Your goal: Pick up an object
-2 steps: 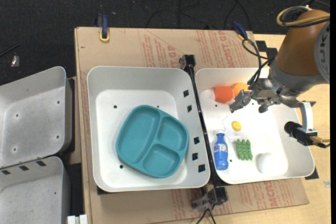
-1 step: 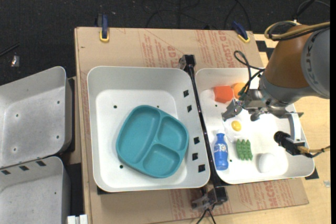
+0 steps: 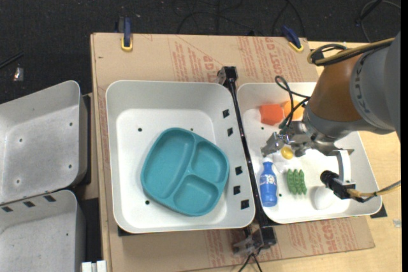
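the grey arm (image 3: pixel 363 92) is reaching in over the right bin (image 3: pixel 370 200), its orange band sitting above the wrist. left of that bin, the left bin (image 3: pixel 121 105) is holding a teal divided plate (image 3: pixel 185 171). inside the right bin, the gripper (image 3: pixel 285 144) is hanging near the left wall; i cannot tell how its fingers are standing. a blue bottle (image 3: pixel 268 183) is lying just below it, an orange object (image 3: pixel 272 113) above it, a green piece (image 3: pixel 296 181) beside the bottle, and something yellow (image 3: pixel 288 152) right at the gripper.
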